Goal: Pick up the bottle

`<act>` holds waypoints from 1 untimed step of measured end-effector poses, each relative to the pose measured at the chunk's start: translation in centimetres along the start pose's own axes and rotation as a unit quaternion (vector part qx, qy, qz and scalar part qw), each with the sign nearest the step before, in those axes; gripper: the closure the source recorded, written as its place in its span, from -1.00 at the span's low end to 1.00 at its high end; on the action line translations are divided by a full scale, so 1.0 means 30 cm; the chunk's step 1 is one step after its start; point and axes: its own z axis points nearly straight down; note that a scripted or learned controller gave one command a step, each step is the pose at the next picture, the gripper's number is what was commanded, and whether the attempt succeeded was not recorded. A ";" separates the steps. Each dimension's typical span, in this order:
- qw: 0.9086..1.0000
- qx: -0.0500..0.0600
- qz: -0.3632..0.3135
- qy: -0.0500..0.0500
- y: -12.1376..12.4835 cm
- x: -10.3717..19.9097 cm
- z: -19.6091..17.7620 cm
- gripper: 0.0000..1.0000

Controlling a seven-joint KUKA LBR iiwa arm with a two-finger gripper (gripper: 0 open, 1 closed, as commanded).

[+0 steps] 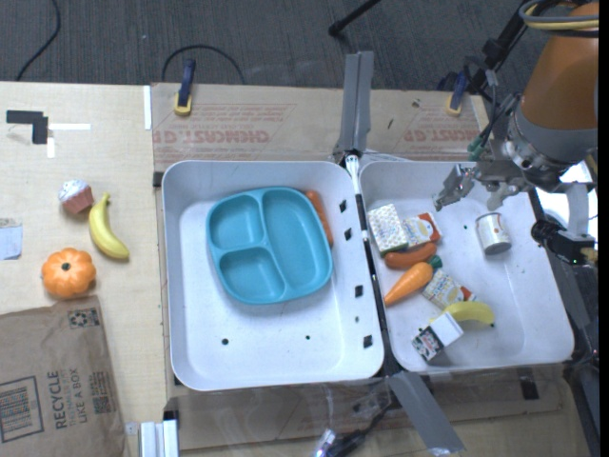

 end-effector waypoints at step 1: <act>0.999 0.000 -0.038 0.000 -0.056 0.042 0.443 -1.00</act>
